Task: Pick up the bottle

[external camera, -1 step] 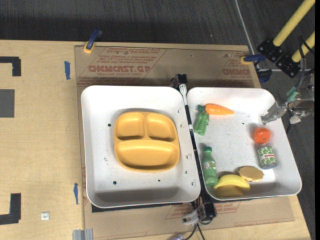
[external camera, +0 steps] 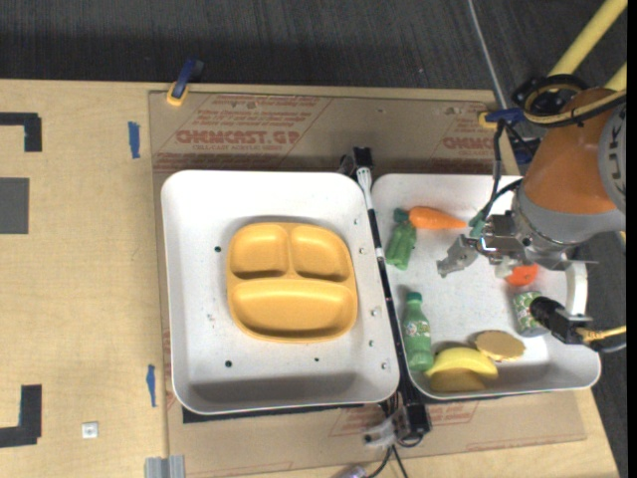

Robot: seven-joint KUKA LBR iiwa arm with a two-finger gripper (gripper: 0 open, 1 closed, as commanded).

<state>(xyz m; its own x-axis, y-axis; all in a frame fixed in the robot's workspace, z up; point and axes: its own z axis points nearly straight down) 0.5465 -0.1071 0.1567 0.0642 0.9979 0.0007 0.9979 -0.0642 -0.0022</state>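
Note:
Two green bottles lie in the right bin [external camera: 557, 189]. The plain green bottle [external camera: 400, 241] rests against the bin's left wall near the back. A second green bottle with a pale label [external camera: 415, 331] lies further forward along the same wall. My gripper [external camera: 457, 259] hangs over the middle of this bin, to the right of the plain bottle and apart from both. It looks open, with nothing between its fingers.
The right bin also holds an orange carrot [external camera: 436, 218], a banana [external camera: 461, 366], a round brown biscuit [external camera: 499, 345], a small green can [external camera: 525, 312] and a red-orange piece [external camera: 522, 275]. In the left bin [external camera: 189, 267] sits a yellow divided plate [external camera: 292, 278].

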